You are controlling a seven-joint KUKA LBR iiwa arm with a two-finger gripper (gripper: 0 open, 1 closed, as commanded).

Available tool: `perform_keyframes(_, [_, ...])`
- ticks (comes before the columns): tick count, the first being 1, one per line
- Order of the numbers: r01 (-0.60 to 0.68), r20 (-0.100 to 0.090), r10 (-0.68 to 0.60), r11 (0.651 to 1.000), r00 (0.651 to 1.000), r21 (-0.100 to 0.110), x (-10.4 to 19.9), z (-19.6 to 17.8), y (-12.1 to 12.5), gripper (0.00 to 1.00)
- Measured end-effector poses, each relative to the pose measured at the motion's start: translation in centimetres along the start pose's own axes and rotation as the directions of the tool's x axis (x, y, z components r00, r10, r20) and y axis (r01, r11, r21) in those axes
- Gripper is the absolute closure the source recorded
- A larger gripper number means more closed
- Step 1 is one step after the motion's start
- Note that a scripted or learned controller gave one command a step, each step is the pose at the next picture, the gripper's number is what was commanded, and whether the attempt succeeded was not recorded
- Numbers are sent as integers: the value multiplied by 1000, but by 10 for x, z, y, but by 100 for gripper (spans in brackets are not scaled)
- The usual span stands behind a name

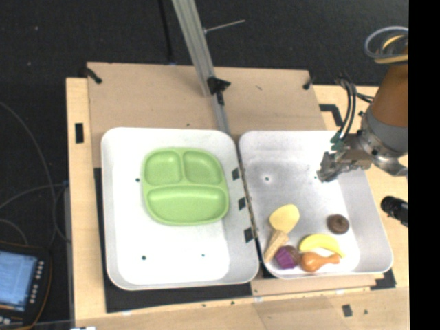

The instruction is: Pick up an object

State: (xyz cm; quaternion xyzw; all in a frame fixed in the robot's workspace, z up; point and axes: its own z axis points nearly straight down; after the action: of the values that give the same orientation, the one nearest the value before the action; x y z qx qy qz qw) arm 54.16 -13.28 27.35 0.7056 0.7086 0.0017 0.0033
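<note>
The right bin (289, 153) holds a cluster of toy foods near its front: a yellow ice-cream cone (281, 225), a purple piece (285, 257), a yellow banana (322, 244), an orange-brown drumstick (317, 259) and a small brown round piece (337, 223). My gripper (332, 167) hangs over the right bin's upper right part, above and behind the foods, apart from them. Nothing shows between its fingers.
The left bin (124, 253) carries a green divided plate (185, 185). A metal pole (196, 40) slants up from the bins' back edge. A black divider with clips (242, 198) runs between the bins.
</note>
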Motion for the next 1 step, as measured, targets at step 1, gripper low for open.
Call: perform_keyframes(1, [2,-2,-2,1000,1000,6,46,15,21,100])
